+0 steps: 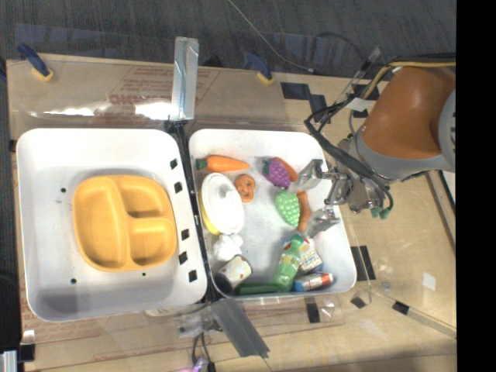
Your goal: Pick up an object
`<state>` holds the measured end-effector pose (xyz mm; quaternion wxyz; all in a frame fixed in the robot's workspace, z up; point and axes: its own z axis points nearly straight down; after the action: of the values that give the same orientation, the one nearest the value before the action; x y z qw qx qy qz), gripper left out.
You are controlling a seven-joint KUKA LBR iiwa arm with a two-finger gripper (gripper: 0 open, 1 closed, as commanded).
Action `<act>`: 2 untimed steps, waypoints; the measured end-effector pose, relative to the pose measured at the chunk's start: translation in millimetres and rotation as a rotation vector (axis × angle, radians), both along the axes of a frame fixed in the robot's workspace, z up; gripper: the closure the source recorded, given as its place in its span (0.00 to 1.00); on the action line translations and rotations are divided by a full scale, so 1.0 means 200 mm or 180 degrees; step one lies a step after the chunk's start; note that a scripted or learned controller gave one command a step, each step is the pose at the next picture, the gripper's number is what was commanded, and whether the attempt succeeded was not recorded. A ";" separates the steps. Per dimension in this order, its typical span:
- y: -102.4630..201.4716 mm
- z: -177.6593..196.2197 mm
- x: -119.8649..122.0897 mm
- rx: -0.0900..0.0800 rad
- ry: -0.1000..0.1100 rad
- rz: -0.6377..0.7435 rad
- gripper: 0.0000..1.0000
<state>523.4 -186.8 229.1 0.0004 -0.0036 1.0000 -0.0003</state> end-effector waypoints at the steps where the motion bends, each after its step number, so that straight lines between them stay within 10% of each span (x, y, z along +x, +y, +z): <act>1: -0.07 -0.57 0.12 0.0013 0.0032 -0.0115 0.00; 2: -0.11 -0.68 0.23 -0.0005 -0.0019 0.0009 0.00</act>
<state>568.4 -208.6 94.1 0.0034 -0.0049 1.0000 -0.0012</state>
